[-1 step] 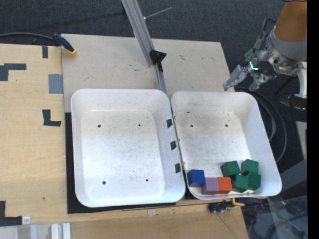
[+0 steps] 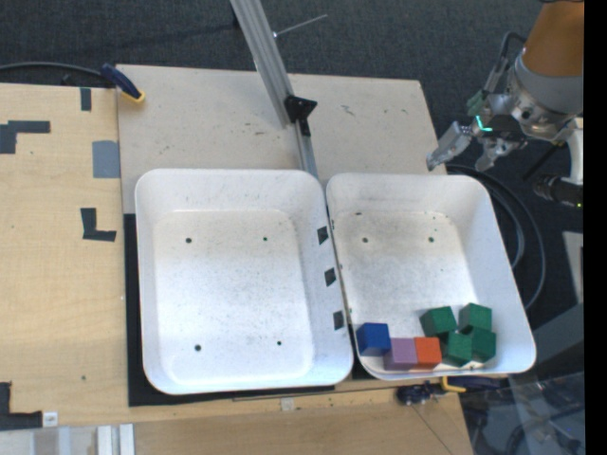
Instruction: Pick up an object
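Right, we're at the approach stage: our claw (image 2: 467,150) hovers with fingers spread and nothing between them, just beyond the far right corner of the right bin (image 2: 493,218). Every candidate sits bunched in that bin's near right corner: a blue block (image 2: 374,337), a purple block (image 2: 404,352), an orange block (image 2: 428,351) and a clump of green blocks (image 2: 462,333). We judge the next move a sweep toward that corner, then a descent. Trouble ahead: blocks touching each other and hugging the wall. The left bin (image 2: 152,254) offers nothing useful.

A cluster of small foam blocks (image 2: 432,337) is gathered in the near corner of the right shallow plastic bin (image 2: 398,226). The left shallow plastic bin (image 2: 228,282) is set touching it, apparently.
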{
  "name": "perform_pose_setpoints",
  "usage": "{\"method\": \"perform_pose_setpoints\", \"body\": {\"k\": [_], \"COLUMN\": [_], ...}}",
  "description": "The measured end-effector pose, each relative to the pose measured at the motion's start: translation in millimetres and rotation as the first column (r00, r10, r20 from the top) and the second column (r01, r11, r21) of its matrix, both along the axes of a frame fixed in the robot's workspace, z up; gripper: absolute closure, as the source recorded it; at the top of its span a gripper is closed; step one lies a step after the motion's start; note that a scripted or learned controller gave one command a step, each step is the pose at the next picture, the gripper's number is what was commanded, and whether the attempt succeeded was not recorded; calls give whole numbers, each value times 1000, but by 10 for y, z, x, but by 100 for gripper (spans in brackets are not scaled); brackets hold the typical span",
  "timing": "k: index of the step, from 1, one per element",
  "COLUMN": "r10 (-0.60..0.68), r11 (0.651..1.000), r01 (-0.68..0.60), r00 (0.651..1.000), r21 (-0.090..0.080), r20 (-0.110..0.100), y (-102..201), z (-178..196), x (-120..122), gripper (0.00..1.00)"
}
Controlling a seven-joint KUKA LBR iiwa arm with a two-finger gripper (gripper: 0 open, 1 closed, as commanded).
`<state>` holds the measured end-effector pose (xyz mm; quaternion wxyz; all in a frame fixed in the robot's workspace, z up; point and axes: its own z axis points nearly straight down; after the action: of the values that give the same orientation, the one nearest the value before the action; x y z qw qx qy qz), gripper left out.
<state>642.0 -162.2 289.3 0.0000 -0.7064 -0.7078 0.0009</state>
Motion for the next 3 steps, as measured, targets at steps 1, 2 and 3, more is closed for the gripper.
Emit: {"method": "perform_pose_setpoints", "body": {"k": [1, 2, 3], "r10": [-1, -1, -1], "r11": [1000, 1000, 1000], "r01": [1, 1, 1], "r00": [1000, 1000, 1000], "r21": [1, 1, 2], "r20": [-6, -7, -7], "y": [4, -16, -8], "z": [-646, -1252, -1905], "x": [-32, -127, -146], "gripper": [0, 0, 0]}}
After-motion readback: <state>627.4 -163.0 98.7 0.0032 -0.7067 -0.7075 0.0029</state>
